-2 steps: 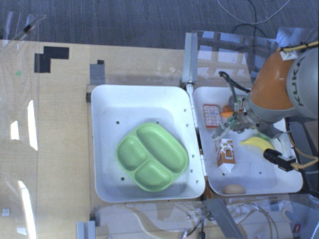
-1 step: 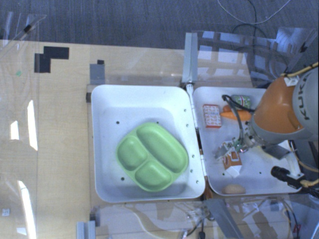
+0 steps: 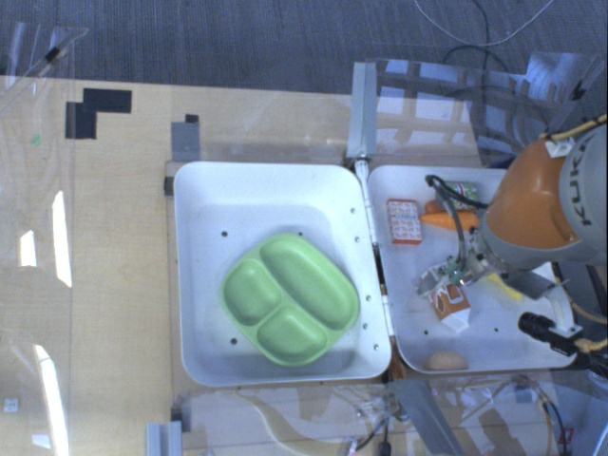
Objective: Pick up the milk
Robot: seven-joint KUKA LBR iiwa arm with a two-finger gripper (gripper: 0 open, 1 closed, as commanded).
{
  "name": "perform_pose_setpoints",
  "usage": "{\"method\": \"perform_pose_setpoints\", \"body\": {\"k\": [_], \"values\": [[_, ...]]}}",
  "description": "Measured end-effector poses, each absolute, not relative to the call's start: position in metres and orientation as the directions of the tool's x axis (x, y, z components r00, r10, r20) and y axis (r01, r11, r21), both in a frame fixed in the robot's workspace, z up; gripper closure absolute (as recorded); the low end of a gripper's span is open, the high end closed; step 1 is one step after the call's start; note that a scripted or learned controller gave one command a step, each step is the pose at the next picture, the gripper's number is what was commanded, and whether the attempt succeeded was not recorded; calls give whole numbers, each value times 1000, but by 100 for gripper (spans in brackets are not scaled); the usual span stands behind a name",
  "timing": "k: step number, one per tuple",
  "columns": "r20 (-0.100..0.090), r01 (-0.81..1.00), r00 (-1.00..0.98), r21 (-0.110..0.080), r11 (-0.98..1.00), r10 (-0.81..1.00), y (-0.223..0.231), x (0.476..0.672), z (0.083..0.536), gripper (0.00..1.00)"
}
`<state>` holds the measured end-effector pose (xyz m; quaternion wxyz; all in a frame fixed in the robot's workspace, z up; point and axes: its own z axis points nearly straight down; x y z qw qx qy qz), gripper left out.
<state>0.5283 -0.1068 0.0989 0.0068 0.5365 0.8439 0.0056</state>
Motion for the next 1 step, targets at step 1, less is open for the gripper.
{"method": "perform_pose_setpoints", "body": {"k": [1], "values": [[-2, 895, -445, 4, 445, 895, -74, 489, 184, 100]]}}
